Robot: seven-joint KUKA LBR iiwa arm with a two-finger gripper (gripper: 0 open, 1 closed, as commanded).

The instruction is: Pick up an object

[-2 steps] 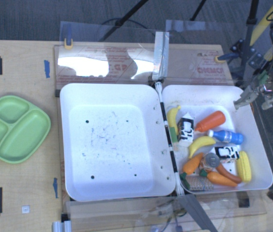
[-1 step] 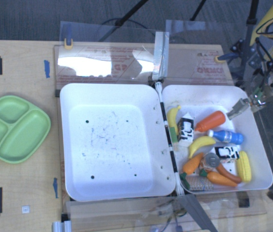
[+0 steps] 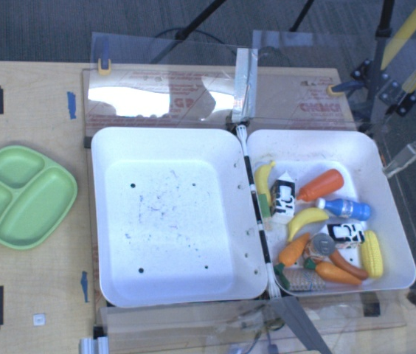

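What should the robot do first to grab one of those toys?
Probably move in over the right bin and descend on the orange carrot-like toy near its top. All the toys are piled in that bin, and this one lies at the heap's edge, less crowded than the rest.

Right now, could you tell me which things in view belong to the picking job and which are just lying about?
Belongs to the job:
right bin with its toys: bananas, orange carrots, corn cob, blue bottle

Just lying about:
green divided plate
left bin
blue tape marks
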